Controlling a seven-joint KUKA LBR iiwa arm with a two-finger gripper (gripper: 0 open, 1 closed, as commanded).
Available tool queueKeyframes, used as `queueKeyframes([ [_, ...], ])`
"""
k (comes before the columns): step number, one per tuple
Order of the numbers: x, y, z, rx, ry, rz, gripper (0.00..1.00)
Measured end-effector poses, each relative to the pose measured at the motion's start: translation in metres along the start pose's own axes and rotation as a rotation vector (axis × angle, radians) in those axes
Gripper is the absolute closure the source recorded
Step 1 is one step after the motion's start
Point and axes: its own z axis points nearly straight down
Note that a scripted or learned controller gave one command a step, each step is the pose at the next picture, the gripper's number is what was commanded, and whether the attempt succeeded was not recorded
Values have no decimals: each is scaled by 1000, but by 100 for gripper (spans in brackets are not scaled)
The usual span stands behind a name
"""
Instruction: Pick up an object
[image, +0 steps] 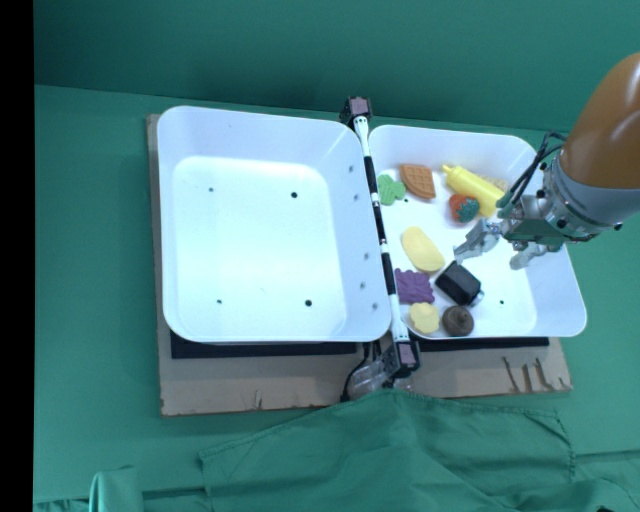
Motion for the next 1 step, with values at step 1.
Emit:
queueKeyframes([
  [1, 5, 1, 43, 2, 1, 0, 0],
])
